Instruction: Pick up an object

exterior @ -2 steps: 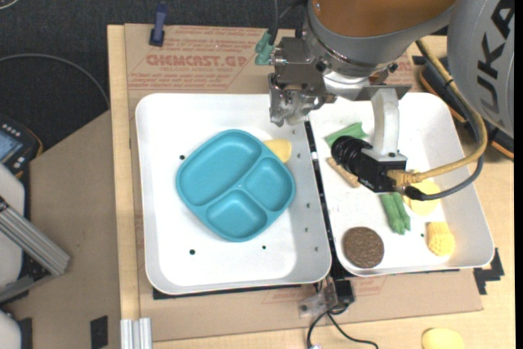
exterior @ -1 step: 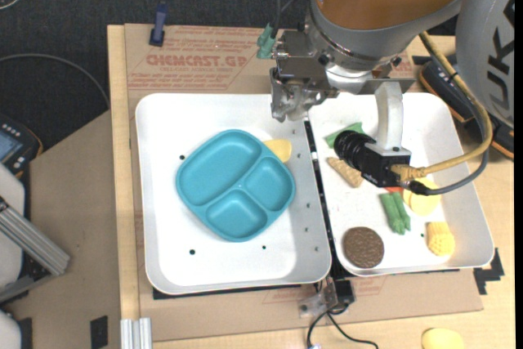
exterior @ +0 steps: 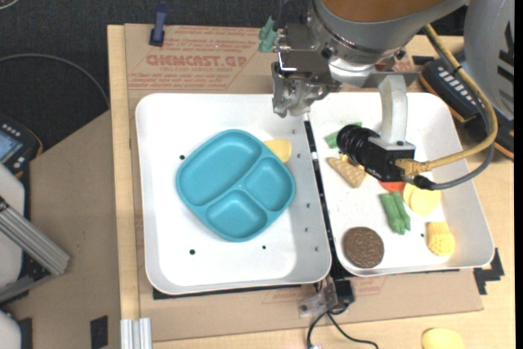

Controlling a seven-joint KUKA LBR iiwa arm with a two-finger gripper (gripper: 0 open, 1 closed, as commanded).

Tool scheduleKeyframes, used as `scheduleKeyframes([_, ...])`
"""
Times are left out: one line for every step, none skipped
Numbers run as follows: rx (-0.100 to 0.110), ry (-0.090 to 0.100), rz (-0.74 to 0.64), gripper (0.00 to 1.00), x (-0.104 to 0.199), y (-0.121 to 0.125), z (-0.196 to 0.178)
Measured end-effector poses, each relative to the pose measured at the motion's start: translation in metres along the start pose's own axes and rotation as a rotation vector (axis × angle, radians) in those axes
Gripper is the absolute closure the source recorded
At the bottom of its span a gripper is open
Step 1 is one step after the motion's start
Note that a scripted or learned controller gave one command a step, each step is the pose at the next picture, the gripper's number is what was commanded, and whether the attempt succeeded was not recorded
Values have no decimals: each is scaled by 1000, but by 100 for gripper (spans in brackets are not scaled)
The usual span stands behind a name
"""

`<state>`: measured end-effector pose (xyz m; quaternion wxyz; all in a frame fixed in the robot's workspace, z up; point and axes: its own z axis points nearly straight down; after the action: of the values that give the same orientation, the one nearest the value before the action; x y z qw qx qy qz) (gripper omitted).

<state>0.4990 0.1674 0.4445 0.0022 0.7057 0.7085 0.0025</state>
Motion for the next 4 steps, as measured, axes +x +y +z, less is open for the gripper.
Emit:
scheduleKeyframes([-2, 0, -1, 100, 1, 0, -10])
scheduleKeyframes([19, -4, 13, 100, -79, -22, 81])
scheduleKeyframes([15, -2, 10, 100, -120, -22, 136])
scheduleKeyframes([-2, 4, -5, 100, -33, -20, 68])
